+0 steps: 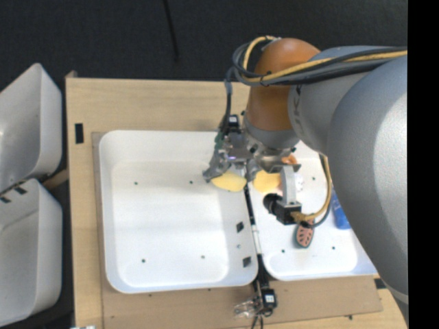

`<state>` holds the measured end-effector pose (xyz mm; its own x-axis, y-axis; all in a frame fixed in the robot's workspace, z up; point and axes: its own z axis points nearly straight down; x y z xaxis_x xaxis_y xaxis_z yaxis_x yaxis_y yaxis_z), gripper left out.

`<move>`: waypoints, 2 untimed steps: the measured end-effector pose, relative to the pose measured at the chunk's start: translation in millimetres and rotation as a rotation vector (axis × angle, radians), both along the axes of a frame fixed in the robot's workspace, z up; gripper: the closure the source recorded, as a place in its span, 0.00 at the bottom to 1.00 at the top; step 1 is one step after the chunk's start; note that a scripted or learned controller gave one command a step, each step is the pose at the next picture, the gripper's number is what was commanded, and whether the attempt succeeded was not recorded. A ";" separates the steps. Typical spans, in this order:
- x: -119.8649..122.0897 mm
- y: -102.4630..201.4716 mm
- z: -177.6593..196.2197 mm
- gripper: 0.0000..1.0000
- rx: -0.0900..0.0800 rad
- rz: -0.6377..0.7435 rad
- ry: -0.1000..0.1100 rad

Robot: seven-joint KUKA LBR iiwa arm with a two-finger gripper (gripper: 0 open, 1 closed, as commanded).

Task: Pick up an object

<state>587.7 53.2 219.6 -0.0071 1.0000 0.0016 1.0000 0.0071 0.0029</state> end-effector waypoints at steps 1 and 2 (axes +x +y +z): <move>-15.4 -54.2 -2.0 1.00 -0.005 -0.012 0.002; 12.4 -29.1 22.1 1.00 -0.001 -0.002 -0.002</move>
